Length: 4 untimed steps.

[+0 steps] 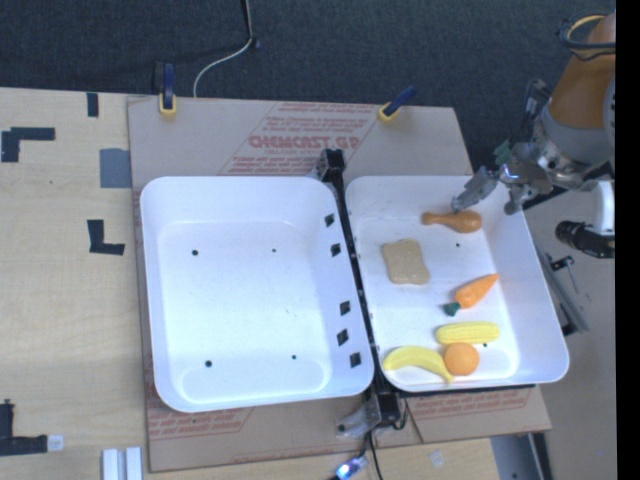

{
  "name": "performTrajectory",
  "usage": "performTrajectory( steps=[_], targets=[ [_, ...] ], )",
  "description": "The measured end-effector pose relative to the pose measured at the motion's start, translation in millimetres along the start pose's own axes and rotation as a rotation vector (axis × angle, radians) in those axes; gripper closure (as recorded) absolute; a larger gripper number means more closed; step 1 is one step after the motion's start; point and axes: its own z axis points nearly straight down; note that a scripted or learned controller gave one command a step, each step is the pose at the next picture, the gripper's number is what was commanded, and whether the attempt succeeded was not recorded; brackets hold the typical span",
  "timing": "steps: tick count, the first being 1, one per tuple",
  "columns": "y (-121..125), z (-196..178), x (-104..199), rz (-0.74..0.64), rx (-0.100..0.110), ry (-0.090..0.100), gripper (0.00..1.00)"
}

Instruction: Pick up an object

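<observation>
My gripper (pixel 492 190) hangs over the right bin (pixel 540 308), far edge, jaws spread, nothing between them. Drumstick (pixel 453 220) lies just at my 8 o'clock, long axis running 9-to-3, thin end pointing 9.

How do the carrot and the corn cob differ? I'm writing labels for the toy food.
The carrot is orange with a green stub at its lower left end; the corn cob is yellow. The carrot tapers and lies on a slant, while the corn cob is blunt at both ends and lies nearly level. The carrot lies apart; the corn cob touches the orange. Both lie in the right bin.
</observation>
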Motion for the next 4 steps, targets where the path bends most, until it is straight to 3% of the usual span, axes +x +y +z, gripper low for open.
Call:
performTrajectory(
  steps=[1,2,3,4],
  targets=[
    [4,-42,73,-0.008,-0.005,0.002,0.00],
    [-20,69,90,0.000,0.011,0.003,0.00],
    [-38,125,110,0.000,-0.008,-0.006,0.00],
    [-36,111,109,0.001,-0.011,-0.005,1.00]
  ],
)
